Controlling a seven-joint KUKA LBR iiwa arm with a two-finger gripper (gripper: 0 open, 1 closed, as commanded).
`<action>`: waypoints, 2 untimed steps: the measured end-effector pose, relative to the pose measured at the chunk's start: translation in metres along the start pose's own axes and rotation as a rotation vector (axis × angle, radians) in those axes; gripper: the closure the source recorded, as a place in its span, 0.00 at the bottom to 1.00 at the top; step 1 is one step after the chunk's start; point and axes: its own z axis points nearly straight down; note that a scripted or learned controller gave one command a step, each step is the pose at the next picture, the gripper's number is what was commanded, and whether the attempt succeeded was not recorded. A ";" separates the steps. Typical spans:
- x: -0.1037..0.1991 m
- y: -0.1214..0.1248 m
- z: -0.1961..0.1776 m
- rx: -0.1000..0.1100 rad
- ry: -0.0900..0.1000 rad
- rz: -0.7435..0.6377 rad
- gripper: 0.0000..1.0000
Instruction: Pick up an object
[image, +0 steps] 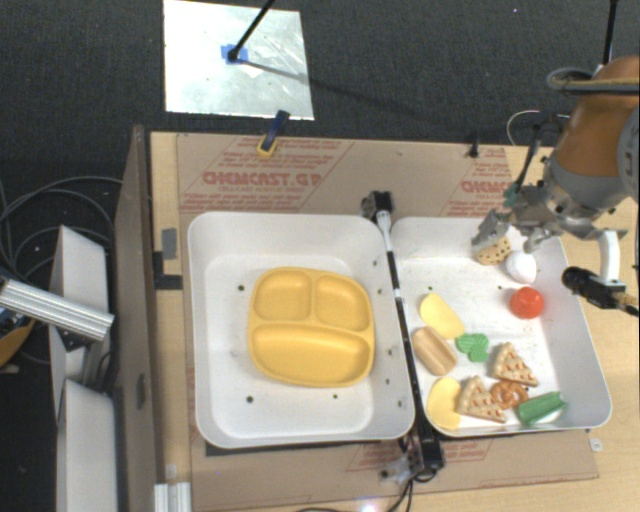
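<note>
Gripper over far end of right bin, prob. going for the cheese-like wedge.
You've got the gripper (512, 232) low at the right bin (590, 385) back edge, tan wedge (492, 248) and white egg (521, 266) right at its tips; can't tell if jaws are released or clenched. Red tomato (527, 301) near, other food clustered toward front, yellow tray (310, 327) sits in left bin (215, 300) w/ nothing on it.

Open floor along far edge and centre of right bin (590, 385); toy food (490, 375) crowded toward near edge. Left bin (215, 330) middle blocked by yellow divided plate (310, 327); rim margins free.
</note>
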 end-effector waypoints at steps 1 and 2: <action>-0.043 -0.051 -0.028 0.002 0.000 0.002 0.00; -0.058 -0.051 0.076 0.008 0.003 -0.002 0.00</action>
